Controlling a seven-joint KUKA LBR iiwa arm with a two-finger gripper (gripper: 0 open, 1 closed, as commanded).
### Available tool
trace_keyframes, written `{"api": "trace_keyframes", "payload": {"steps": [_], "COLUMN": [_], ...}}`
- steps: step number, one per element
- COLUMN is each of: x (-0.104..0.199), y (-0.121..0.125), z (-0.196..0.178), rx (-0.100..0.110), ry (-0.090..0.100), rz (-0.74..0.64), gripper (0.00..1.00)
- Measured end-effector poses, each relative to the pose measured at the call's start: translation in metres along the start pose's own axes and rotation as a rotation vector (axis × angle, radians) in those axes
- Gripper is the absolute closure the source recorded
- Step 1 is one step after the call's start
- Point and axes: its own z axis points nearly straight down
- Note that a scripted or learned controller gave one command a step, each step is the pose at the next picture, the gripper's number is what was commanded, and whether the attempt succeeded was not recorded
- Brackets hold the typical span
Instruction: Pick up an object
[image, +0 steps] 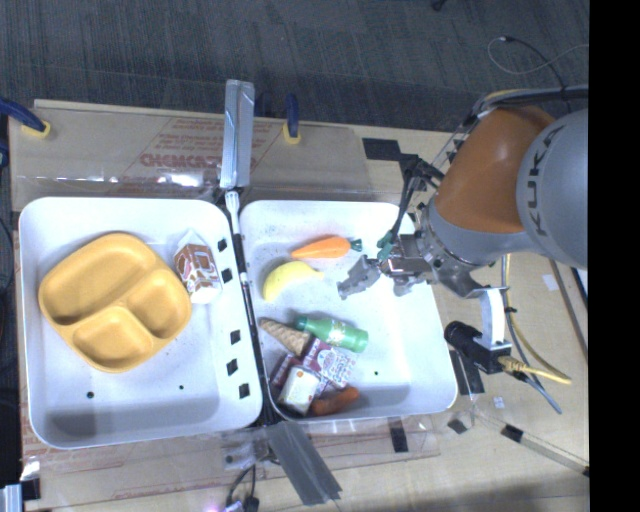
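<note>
The carrot is lying just left of the claw, which is hovering open and empty, needing to descend next.

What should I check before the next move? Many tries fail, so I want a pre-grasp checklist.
1. Gripper over the right bin: ok.
2. Nothing between the fingers: ok, they look open.
3. A target close by: ok, carrot and banana lie just left of it.
4. Those two apart from the pile: ok, the green bottle and packets lie nearer the front.
5. Gripper height above the bin floor: cannot tell.
</note>
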Motion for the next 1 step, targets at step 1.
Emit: {"api": "trace_keyframes", "payload": {"steps": [1], "x": [0.0302], "y": [0.0223], "z": [0.1402], "rx": [0.001], "ry": [0.000], "rz": [0.050], "gripper": [0.00]}}
